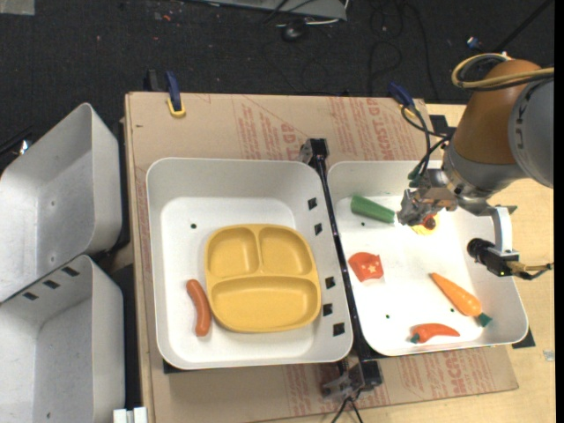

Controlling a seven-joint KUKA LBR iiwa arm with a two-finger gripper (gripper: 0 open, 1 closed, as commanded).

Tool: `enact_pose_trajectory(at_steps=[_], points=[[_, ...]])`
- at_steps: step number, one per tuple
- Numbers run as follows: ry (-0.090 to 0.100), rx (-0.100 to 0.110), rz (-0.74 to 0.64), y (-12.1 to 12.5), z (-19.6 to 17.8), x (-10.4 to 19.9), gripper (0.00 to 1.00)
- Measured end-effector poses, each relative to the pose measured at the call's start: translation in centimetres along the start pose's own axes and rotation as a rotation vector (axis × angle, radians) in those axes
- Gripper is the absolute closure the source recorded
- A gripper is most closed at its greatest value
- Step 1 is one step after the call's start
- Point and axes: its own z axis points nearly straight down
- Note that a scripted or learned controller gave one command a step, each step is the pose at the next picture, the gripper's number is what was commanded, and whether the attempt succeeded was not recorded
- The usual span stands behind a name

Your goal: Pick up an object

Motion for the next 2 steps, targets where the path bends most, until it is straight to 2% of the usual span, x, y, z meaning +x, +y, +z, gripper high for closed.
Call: enact_pose_trajectory(at_steps=[2], points=[[0.0,-0.001,-0.003,0.5,-10.5,1.0,1.0]])
